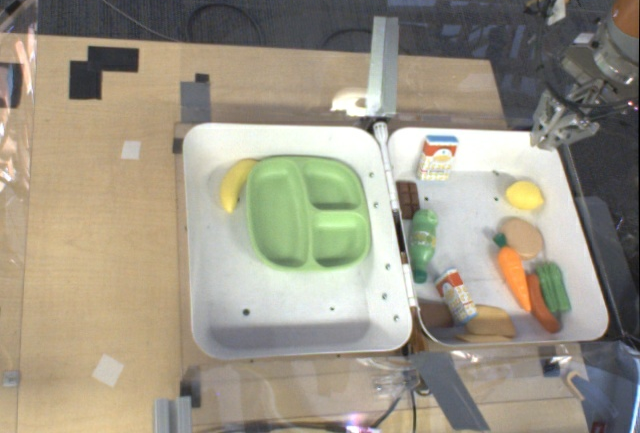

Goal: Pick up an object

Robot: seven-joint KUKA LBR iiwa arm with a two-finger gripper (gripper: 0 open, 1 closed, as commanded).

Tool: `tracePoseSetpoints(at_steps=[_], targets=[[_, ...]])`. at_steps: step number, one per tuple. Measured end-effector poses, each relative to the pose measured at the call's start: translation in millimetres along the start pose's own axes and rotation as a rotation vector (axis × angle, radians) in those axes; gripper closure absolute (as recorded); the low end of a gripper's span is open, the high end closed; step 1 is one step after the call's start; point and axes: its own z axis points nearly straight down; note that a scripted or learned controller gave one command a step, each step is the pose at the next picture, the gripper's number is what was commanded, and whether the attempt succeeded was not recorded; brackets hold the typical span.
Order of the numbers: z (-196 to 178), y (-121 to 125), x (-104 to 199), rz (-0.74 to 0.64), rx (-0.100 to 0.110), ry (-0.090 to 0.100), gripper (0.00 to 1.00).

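Two white bins sit side by side on the bench. The left bin (290, 321) holds a green tray (305, 211) with three compartments, set toward the bin's far half. A banana (235, 183) lies just beside the tray's left edge, touching it or nearly so.

The right bin (480, 191) carries the rest. A small carton (438, 157) stands near its far edge, left of the middle. A lemon (524, 194) lies toward the far right corner. Below it a tan round piece (522, 237) sits just above a carrot (513, 277), which runs toward the near edge. A green vegetable (553, 287) lies at the right of the carrot, with a reddish piece (543, 309) between them near the right wall. Along the left wall a brown bar (405, 200) lies lengthwise, and a green bottle (422, 243) lies just below it. A small can (458, 296) rests tilted near the near left corner, with a bread-coloured piece (487, 322) against the near edge.

The gripper (563, 126) hangs over the right bin's far right corner, outside the rim. It grasps nothing. I cannot tell whether its claw is released or clenched.
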Motion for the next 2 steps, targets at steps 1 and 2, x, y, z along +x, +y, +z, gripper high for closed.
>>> tracePoseSetpoints(at_steps=[1, 2], targets=[[2.3, 0.3, 1.2, 0.002, -0.004, 0.002, 0.0], [133.5, 41.3, 39.1, 0.074, -0.017, 0.01, 0.0]])
